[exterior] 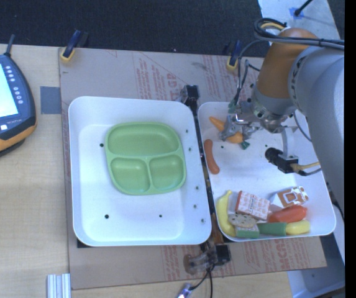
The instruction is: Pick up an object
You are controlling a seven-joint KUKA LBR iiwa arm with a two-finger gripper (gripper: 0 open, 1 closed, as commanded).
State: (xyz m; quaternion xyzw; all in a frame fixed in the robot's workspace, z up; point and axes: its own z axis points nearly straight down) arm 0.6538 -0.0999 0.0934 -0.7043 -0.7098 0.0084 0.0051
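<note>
Gripper (237,131) low in far end of right bin (261,169), at an orange carrot-like toy (226,131); finger state cannot be told. Grasp step; next, likely close and lift straight.

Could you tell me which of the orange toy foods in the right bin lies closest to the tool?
The small carrot at the bin's far end, right beside the tool. The sausage lies by the left wall, nearer the camera; the red-orange piece sits in the near pile.
</note>
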